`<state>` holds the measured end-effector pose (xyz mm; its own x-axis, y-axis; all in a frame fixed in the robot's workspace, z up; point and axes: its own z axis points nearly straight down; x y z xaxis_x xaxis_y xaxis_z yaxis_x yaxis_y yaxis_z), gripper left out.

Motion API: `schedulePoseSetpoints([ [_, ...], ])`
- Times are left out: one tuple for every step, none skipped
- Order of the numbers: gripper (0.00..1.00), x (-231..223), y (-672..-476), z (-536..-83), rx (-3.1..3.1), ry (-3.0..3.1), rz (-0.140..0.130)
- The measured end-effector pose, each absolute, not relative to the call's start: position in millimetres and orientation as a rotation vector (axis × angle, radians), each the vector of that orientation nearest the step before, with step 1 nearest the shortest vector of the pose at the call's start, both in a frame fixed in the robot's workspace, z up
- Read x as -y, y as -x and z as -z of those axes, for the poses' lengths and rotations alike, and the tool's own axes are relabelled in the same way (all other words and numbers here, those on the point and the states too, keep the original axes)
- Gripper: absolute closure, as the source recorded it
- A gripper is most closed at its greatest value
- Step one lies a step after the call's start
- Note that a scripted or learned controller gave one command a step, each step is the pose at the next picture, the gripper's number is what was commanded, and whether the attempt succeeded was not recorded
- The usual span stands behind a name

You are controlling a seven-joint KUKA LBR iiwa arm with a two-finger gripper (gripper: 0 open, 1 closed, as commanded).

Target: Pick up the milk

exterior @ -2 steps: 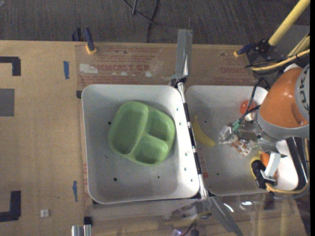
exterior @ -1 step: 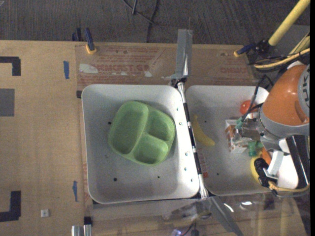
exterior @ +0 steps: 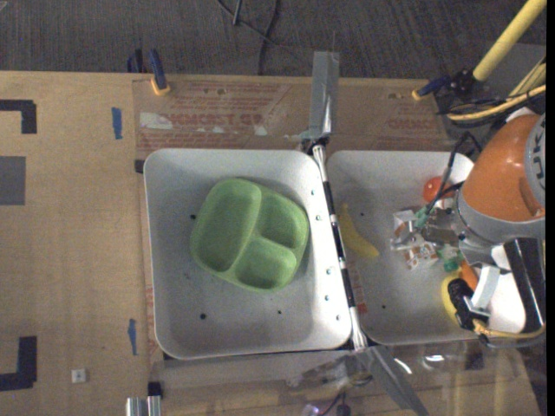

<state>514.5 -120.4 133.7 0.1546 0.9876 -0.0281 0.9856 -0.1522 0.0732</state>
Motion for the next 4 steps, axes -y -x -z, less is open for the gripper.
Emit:
schedulePoseSetpoints([
  [1.00,121.0,-515.1,-143.6,-1.993,-2.329,-0.041],
  [0.00,120.8,-514.9,-143.2,-1.993,-2.330,-0.041],
  [0.00,101.6,-532.3,-87.9,-1.689,-2.640,-0.006],
  [1.00,101.8,-532.6,-98.0,-1.690,-2.638,-0.005],
])
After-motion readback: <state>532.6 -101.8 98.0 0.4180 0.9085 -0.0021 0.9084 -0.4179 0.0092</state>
